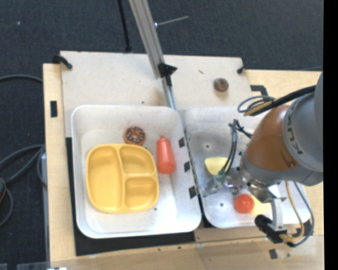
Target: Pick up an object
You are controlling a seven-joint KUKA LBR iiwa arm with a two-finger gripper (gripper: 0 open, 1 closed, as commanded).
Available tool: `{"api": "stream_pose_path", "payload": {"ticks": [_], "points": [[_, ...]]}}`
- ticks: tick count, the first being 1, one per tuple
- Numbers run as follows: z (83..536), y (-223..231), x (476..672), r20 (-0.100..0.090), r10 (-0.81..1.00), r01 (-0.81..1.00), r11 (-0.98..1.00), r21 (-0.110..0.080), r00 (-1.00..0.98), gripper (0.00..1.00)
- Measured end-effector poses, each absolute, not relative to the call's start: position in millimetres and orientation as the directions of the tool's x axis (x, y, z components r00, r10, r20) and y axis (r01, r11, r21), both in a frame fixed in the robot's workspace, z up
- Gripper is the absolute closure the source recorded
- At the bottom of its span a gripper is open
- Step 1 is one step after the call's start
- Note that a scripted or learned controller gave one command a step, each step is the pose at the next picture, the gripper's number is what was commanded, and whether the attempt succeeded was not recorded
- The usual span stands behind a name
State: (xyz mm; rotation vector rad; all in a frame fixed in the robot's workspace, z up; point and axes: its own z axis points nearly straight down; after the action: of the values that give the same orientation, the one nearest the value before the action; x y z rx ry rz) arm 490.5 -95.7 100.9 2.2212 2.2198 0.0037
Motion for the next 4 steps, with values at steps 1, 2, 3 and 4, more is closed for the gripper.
{"api": "stream_pose_path", "payload": {"ticks": [1, 2, 3, 4], "points": [[101, -97, 490.4, 0.0, 1.0, 1.0, -0.001, 0.003, 0.001, 0.0], [101, -97, 490.4, 0.0, 1.0, 1.0, -0.003, 0.004, 0.003, 0.0], [101, -114, 513.9, -0.001, 1.0, 1.0, 0.002, 0.002, -0.002, 0.0], [101, -98, 549.8, -0.001, 1.0, 1.0, 0.005, 0.003, -0.005, 0.0]]}}
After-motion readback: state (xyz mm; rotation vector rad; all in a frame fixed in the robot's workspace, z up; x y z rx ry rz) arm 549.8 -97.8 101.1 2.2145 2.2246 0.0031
